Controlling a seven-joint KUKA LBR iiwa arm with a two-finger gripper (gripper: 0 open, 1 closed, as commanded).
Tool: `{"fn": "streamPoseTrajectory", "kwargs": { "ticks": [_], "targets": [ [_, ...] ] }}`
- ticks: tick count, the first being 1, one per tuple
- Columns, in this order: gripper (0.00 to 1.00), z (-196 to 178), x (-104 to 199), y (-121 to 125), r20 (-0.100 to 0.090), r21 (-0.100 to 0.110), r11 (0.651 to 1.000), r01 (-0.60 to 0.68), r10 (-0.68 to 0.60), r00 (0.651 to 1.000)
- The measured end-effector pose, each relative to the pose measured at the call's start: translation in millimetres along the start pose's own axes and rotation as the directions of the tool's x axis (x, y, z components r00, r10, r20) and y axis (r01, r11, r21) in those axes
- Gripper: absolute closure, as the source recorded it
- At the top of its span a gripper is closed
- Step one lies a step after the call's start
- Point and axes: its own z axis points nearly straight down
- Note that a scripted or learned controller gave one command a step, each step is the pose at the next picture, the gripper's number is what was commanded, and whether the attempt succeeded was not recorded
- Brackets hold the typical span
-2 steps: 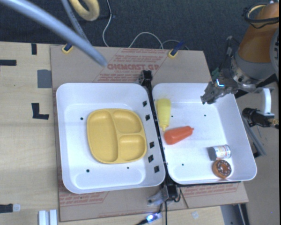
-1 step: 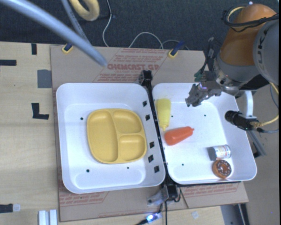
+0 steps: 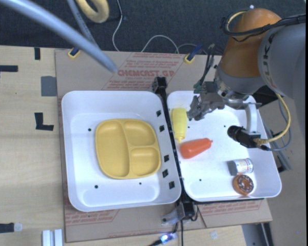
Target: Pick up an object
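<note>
Item one, your gripper: it hangs over the far left part of the right bin, carried by the grey arm with its orange band reaching in from the right. From this view you cannot tell how far it is open, nor whether it has hold of anything. Item two, a yellow corn cob: just beside the gripper on its left and a little nearer to you, lying lengthwise along the bin's left wall. It is the closest pickable thing to the hand. Item three, an orange carrot: below the gripper in the view, near the corn cob's lower end, lying across the bin floor with its thin end pointing right. Item four, a small silver can: well apart from the gripper, toward the bin's near right corner, lying on its side. Item five, a brown ring doughnut: just beyond the can from the hand, close to the near rim. Item six, a yellow divided plate: well to the gripper's left, flat in the middle of the left bin. You find both bins resting side by side on a cardboard sheet.
</note>
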Motion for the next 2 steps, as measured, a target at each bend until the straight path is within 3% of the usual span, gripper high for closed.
{"fn": "streamPoseTrajectory", "kwargs": {
  "ticks": [2],
  "targets": [
    [1.00,-7.1,100.9,-48.7,0.000,0.001,1.000,-0.001,0.001,1.000]
  ]
}}
